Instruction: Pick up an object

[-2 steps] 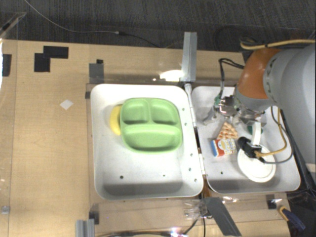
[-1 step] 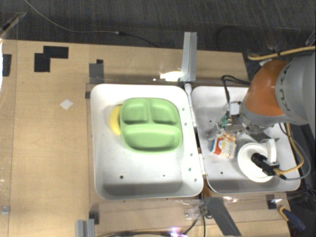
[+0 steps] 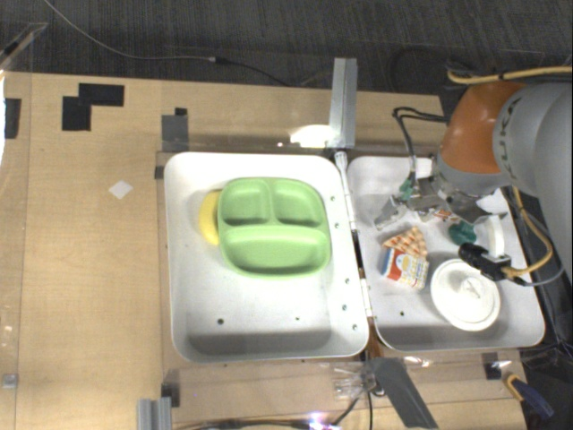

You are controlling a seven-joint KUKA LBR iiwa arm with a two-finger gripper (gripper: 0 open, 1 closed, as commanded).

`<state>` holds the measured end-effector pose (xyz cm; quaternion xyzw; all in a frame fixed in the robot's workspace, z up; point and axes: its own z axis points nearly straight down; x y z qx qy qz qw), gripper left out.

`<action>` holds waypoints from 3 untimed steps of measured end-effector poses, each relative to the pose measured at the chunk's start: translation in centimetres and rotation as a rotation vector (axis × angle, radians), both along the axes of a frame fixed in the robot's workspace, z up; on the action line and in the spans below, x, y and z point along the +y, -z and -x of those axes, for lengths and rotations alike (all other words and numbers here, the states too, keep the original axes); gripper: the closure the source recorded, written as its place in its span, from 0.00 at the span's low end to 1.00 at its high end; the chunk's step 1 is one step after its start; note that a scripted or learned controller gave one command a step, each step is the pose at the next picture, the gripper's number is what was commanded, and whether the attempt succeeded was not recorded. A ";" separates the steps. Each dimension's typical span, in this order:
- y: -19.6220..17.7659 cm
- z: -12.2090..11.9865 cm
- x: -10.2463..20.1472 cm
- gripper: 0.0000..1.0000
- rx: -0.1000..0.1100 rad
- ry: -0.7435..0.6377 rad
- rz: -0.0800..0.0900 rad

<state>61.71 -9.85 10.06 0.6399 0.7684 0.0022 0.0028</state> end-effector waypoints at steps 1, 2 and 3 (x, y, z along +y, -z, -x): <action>1.3 4.5 -3.7 0.00 -0.002 0.038 0.002; 1.2 8.3 -0.5 0.00 -0.007 0.265 -0.002; 1.2 4.6 -4.5 0.00 0.000 -0.042 0.002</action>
